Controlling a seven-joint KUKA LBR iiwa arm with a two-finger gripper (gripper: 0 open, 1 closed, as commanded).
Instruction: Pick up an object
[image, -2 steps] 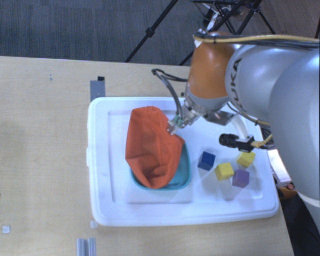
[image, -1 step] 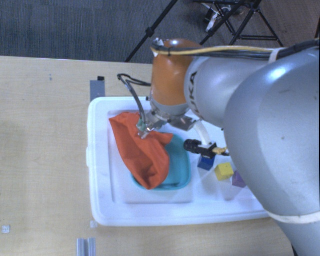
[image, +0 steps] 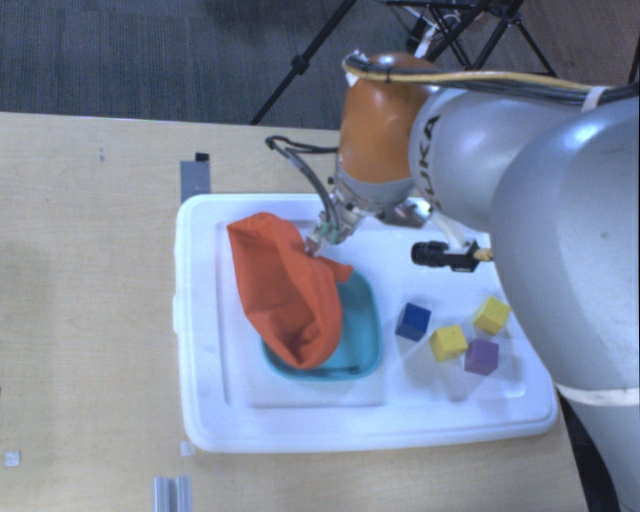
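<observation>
Orange cloth (image: 288, 290) draped over teal bowl (image: 362, 335); tool (image: 322, 238) at its edge, grip state unclear, may slip or drag bowl.

A cloth (image: 285, 290) is lying over a dish (image: 362, 335) in the bin (image: 200, 330). Four blocks (image: 450, 335) are sitting right of the dish.

orange cloth (image: 288, 290) draped over teal dish (image: 360, 335), fingers (image: 322, 240) at its top edge, blocks beside

Robotics lab: KUKA arm (image: 520, 200), tripod legs (image: 440, 20), carpeted floor (image: 130, 55)
</observation>
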